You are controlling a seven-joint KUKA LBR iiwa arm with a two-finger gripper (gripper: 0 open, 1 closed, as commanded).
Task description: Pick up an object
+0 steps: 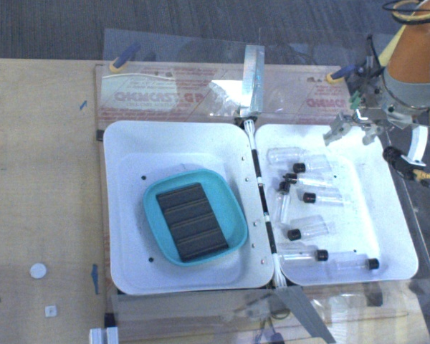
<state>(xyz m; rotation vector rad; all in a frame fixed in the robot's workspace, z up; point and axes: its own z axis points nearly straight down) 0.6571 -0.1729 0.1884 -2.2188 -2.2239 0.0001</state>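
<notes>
The approach step is judged in hand: the end effector [352, 129], its state untellable, is poised above clear black-capped plastic vials [309, 226]; descent is needed next.

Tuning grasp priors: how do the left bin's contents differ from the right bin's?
The left bin holds one teal tray carrying a dark ribbed block; the right bin holds several small clear vials with black caps. The tray is broad, opaque and sits flat and central; the vials are slim, see-through and lie scattered on their sides at mixed angles. Both bins are shallow and white.
</notes>
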